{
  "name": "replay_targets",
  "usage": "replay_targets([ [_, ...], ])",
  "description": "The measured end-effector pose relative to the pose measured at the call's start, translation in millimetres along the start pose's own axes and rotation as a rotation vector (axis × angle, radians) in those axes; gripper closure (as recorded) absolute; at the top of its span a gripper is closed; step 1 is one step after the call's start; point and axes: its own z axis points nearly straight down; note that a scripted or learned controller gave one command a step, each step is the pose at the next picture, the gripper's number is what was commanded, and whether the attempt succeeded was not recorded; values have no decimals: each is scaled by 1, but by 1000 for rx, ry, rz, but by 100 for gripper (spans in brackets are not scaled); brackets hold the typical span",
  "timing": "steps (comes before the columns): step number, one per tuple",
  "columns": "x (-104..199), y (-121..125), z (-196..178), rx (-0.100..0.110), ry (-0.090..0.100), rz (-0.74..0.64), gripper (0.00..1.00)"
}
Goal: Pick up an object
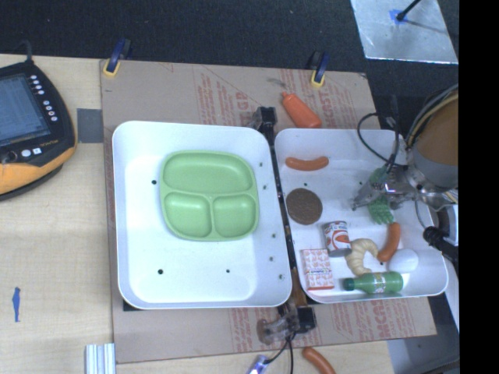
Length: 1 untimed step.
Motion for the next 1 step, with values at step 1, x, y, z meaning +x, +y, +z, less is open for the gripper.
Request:
replay_targets([
  [1,-1,-9,-106,-6,-1,2,0],
])
